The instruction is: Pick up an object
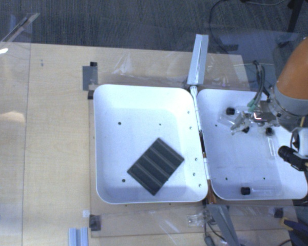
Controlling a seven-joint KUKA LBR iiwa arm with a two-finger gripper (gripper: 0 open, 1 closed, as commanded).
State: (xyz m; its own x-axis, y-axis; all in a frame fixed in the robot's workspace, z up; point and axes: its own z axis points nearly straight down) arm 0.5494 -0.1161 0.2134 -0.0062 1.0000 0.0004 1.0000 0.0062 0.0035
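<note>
Dark ribbed block point(155, 166) lies in left bin point(108, 137); jaws point(240, 124) over right bin point(236, 163), grip unclear.

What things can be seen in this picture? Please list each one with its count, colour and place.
ribbed pad: one, dark grey, lying at a slant in the lower middle of the left bin
left bin: one, white, shallow, at the bench's centre
right bin: one, white, shallow, right beside the left bin
metal bar: one, silver grey, standing behind the seam between the bins
bench: one, light wood, under both bins
arm: one, grey with an orange band, reaching in from the right
claw: one, metallic, over the upper part of the right bin; finger state is not clear
</note>
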